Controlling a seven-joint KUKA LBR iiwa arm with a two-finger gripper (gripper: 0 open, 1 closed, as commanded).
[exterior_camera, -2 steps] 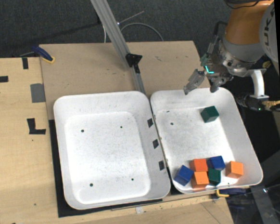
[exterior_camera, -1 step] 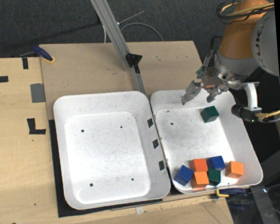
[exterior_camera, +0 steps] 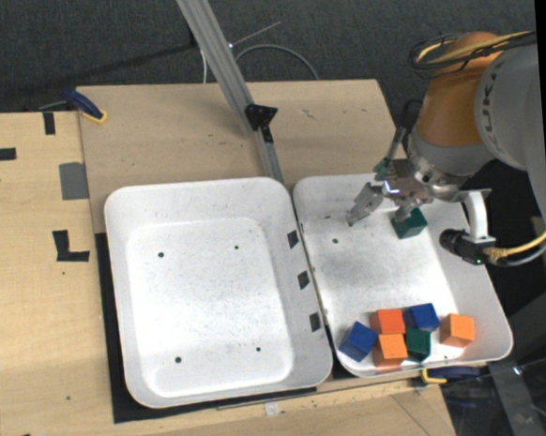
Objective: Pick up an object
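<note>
Over the upper part of the right bin (exterior_camera: 353, 281) hangs my gripper (exterior_camera: 381, 211), its fingers spread apart and open. One grey finger (exterior_camera: 359, 208) points down-left. A dark green block (exterior_camera: 409, 222) lies by the other finger, on its right side rather than between the two. A cluster of blocks sits along the bin's front edge: a blue block (exterior_camera: 358, 339), an orange block (exterior_camera: 390, 321), a second blue block (exterior_camera: 422, 316), an orange block (exterior_camera: 391, 347), a green block (exterior_camera: 417, 343) and an orange block (exterior_camera: 459, 328).
The left bin (exterior_camera: 204, 293) lies beside the right one. A slanted metal rail (exterior_camera: 233, 74) runs from the top down to the bins' shared back corner. The arm's grey body with orange band (exterior_camera: 462, 103) fills the upper right.
</note>
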